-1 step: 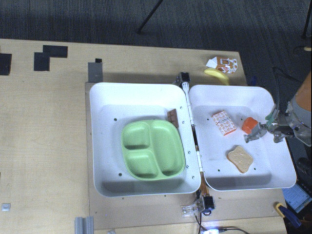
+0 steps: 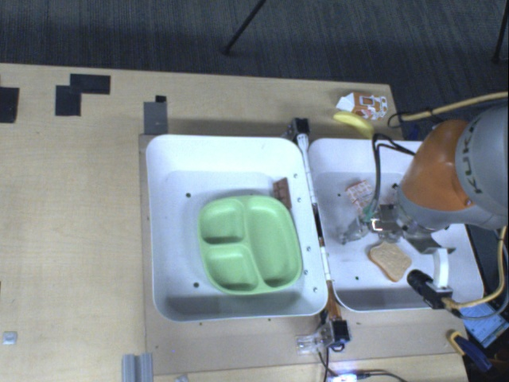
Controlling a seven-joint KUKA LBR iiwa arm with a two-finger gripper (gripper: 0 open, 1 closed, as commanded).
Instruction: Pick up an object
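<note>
In the right bin [image 2: 453, 237] a slice of toast [image 2: 390, 260] lies near the front. A small crinkled packet with red print [image 2: 359, 190] lies towards the back left. My gripper [image 2: 354, 231] reaches in from the right and is low over the bin floor, just left of the toast and in front of the packet. The grey wrist and orange band [image 2: 437, 173] cover the bin's right part. The left bin [image 2: 171, 213] holds a green divided plate [image 2: 250, 243], with a small brown object [image 2: 281, 189] at its back right corner.
On the bench behind the right bin lie a yellow banana-like item [image 2: 351, 120] and a white and orange wrapper [image 2: 366, 103]. Black cables run over the right bin's back edge. A narrow divider [image 2: 312, 205] separates the two bins.
</note>
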